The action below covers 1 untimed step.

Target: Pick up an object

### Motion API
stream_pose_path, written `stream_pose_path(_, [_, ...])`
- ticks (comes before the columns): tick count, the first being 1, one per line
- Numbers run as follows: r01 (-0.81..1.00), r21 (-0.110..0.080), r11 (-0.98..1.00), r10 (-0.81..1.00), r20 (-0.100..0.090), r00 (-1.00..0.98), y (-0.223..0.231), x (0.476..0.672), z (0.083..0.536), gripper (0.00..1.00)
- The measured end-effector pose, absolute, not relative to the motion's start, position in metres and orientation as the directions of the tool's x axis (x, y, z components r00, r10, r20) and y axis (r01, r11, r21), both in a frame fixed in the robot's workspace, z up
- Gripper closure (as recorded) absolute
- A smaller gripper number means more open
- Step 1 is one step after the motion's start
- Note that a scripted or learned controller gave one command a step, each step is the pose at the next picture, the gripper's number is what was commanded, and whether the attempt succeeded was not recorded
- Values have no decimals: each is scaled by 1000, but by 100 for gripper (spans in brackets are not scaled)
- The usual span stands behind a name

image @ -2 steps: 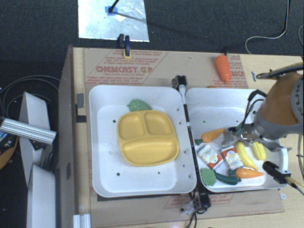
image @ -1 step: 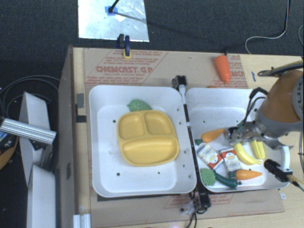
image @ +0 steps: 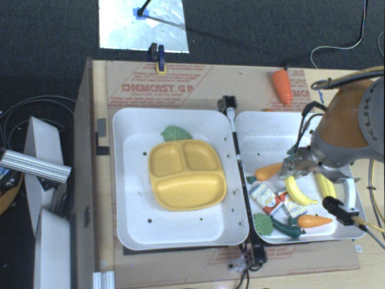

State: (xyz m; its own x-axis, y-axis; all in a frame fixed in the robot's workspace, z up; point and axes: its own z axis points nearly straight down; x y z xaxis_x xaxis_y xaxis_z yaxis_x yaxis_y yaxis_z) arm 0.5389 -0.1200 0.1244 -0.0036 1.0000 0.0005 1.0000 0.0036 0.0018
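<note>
Under jaws (image: 296, 168), state unclear, banana (image: 297, 191) runs upper-left to lower-right.

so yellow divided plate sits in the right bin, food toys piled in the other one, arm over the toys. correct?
Wrong bin. The camera view shows the yellow divided plate in the left bin, partly over a green leafy piece. The food toys, including a banana and a carrot, are piled in the right bin, and the arm is over them.
</note>
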Motion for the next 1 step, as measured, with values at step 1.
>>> stream_pose_path(1, [1000,4,4,1000,1,-4,-45,546,220,100])
